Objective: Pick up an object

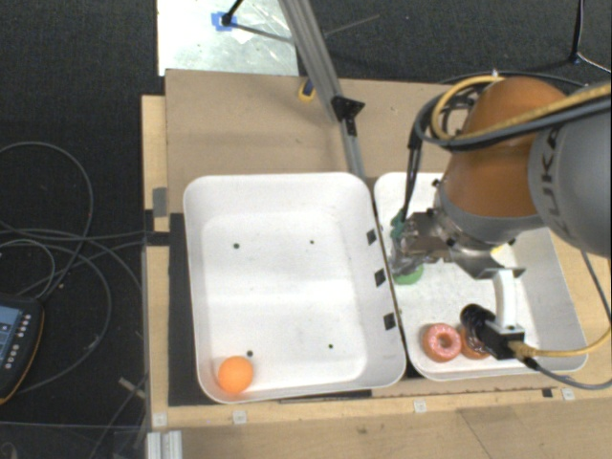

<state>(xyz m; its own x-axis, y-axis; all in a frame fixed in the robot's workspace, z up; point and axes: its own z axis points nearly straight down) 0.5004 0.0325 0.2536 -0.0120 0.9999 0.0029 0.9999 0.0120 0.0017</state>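
Note:
My gripper (411, 249) is low over the left side of the right bin (564, 285), close to the wall between the bins. A small green object (408, 274) peeks out just beneath it, mostly hidden by the gripper body. A pink frosted donut (442, 341) lies at the front of the right bin, with a brown donut (474, 344) beside it, partly covered by a black fitting on the arm. An orange ball (234, 375) rests in the front left corner of the left bin (277, 256).
The arm's big orange and grey wrist (507, 161) covers much of the right bin. A grey pole (320, 65) slants across the bench behind the bins. Cables and a handset (14, 338) lie on the floor at left.

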